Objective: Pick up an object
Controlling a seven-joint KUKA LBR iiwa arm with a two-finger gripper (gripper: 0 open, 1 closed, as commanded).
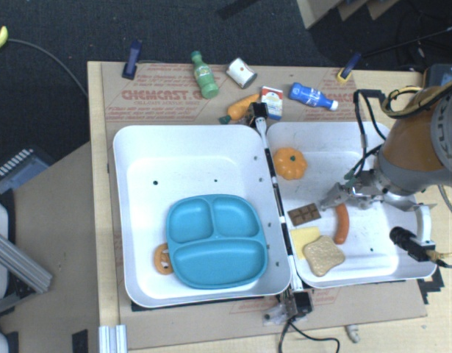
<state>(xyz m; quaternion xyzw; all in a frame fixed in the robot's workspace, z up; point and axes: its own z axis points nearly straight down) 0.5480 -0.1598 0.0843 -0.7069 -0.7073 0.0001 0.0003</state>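
The right bin (325, 134) holds an orange pumpkin (290, 163), a brown chocolate bar (304, 214), a red sausage (342, 224), a yellow cheese slice (303, 236) and a slice of bread (324, 256). My gripper (340, 195) hangs low over this bin, just above the sausage's upper end and right of the chocolate bar. Nothing is visibly held in it. The grey arm with its orange band (413, 140) comes in from the right.
The left bin (130, 153) contains a blue divided plate (214, 240) with a pretzel (162, 259) at its left edge. Behind the bins lie a green bottle (205, 76), a white can (241, 72), a carton (271, 101), a carrot (240, 109) and a blue bottle (312, 96).
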